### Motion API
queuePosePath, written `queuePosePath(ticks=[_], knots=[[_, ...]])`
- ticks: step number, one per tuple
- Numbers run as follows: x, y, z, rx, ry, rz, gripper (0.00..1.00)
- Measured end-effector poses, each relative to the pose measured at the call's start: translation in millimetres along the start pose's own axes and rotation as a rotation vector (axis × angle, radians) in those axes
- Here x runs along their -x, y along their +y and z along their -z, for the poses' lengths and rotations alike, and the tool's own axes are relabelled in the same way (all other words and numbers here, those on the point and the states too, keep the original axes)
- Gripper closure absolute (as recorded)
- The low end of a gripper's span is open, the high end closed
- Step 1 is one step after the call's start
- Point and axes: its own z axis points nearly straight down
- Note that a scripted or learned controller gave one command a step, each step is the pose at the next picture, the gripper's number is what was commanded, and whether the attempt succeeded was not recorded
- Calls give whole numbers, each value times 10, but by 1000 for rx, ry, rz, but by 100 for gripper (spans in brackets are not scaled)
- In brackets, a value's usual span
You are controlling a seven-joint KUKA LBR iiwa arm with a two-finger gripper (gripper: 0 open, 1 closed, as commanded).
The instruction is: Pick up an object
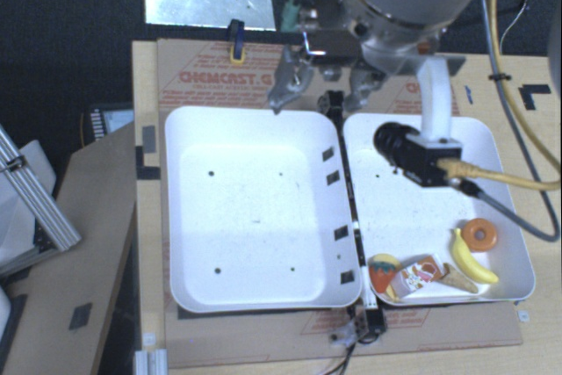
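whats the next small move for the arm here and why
Probably swing the gripper toward the near right corner of the right bin. The gripper hangs open over the bins' far edge with nothing between its fingers, while the banana, the donut and the other small items lie clustered in that corner, well away from it.

You see small objects clustered at near edge of right bin (492,140): yellow banana (471,261) lying curved, tilted toward near right corner; orange ring-shaped piece (479,234), doughnut-like, flat, just beside banana's upper end; red-and-white packet (416,275) lying flat left of banana; orange-red rounded item (383,270) at packet's left, against bin's left wall; tan wedge (458,281) between packet and banana
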Motion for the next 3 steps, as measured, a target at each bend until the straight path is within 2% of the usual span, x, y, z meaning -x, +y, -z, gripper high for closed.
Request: queuePosePath(ticks=[1,2,3], knots=[[-351,5,0,0,0,-2,0],[70,9,5,0,-2,-13,0],[-310,5,0,0,0,-3,0]])
